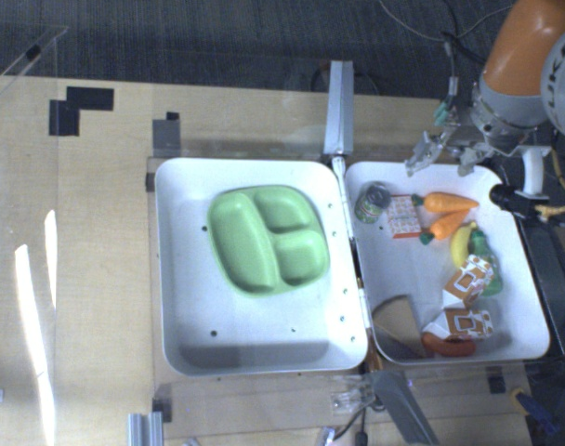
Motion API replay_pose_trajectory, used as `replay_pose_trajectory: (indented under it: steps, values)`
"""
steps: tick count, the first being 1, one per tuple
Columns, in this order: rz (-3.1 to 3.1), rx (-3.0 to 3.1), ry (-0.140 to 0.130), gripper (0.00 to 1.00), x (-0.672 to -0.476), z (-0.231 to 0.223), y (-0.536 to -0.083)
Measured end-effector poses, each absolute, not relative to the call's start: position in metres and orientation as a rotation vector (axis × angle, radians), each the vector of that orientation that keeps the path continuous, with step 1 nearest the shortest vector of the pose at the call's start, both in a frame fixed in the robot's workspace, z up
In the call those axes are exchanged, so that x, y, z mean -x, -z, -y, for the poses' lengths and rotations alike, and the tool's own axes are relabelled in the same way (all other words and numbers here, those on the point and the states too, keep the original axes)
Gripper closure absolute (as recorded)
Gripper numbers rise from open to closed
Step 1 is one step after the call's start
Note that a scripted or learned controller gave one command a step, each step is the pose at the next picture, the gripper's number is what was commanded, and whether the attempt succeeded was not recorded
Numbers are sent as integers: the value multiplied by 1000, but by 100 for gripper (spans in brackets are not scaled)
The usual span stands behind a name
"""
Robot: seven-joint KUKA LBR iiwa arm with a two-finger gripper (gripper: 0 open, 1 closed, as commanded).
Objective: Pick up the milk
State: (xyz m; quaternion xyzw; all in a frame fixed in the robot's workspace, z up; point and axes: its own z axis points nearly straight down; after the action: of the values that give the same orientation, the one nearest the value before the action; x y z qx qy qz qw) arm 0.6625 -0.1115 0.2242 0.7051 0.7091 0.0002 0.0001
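Nearest the lens: metal bracket (394,412) at the bench's front edge, just below the right bin's (535,334) near-left corner.

Bench (97,277): pale wood, extends well to the left of the right bin.

Left bin (176,342): white, shallow, touching the right bin's left wall. It holds a green divided tray (269,238), lying flat.

Arm (533,49): grey with an orange band, above the right bin's far-right corner.

Gripper (442,163): hangs over the right bin's far rim, left of that corner. Fingers look spread apart with nothing between them; it touches no object.

Contents of the right bin:
- Brown flat piece (399,319), near-left corner.
- Two small white-and-orange cartons on the right side. Upper carton (470,280) is tilted, around mid-depth; lower carton (464,323) is closer to the near wall. The print is too small to tell which is the milk. Both lie on the bin floor, well apart from the gripper.
- Patterned flat box (403,216), far-left area.
- Carrot (450,202), far-centre, with a second orange piece (447,223) just below it.
- Banana (461,245), centre-right, beside a green item (478,247).
- Can (371,203), far-left corner, beside the patterned box.
- Red sausage (448,347), against the near wall, touching the lower carton.
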Motion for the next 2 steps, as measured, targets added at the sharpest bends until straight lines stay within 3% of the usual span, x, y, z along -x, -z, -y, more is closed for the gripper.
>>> replay_pose_trajectory:
  steps: [1,2]
  values:
    - [-2359,-2073,-1,0,-574,156,-136]
    - [-2471,-1902,-25,0,-501,175,-96]
